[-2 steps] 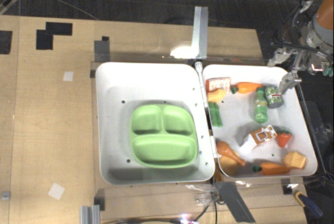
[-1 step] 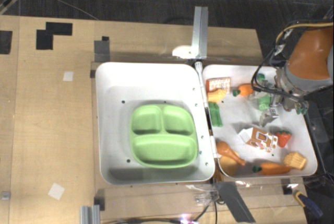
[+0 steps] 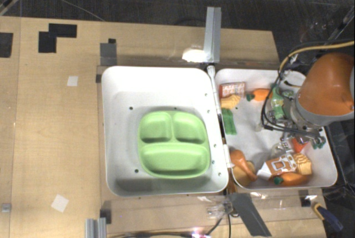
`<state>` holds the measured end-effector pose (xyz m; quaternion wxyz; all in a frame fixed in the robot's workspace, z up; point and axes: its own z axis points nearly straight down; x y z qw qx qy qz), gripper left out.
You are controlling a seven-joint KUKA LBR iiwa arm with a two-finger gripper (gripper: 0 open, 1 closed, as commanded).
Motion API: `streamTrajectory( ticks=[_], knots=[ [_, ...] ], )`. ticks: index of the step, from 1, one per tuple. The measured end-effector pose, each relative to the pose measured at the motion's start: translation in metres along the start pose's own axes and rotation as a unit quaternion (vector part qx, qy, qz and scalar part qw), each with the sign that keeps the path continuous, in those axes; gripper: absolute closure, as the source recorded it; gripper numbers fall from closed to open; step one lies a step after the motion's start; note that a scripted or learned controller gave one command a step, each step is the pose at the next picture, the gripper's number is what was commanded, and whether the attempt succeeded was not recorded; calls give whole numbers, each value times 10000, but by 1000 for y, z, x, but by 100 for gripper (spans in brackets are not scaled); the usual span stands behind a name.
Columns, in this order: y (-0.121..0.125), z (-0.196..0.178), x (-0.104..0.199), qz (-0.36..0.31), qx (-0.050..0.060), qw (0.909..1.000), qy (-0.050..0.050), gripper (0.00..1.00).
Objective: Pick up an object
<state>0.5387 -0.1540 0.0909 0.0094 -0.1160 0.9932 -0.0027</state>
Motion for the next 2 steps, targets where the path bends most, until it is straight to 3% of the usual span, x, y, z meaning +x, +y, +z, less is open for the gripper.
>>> streamTrajectory(
  ticks=[1, 2],
  knots=[
    [-64, 4, -62, -228, -19, 9997, 31, 0],
    [3, 0, 6, -970, -6, 9953, 3, 0]
  ],
)
